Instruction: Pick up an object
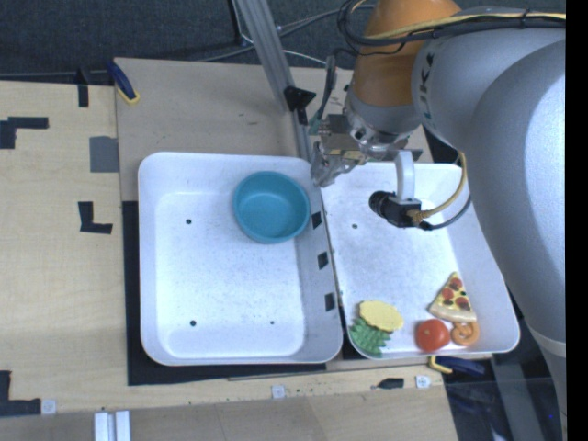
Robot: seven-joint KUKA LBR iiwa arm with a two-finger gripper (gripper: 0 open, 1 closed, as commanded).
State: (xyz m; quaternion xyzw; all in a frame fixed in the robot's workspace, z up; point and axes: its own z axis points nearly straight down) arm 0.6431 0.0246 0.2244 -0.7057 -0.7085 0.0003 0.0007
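jaws: cannot tell | gripper (323, 168) above divider between bins | blue bowl (269, 207) in left bin (165, 246) | no readable writing

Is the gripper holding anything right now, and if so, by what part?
Nothing shows between the fingers of the gripper, which hangs over the bins' divider, beside the blue bowl.
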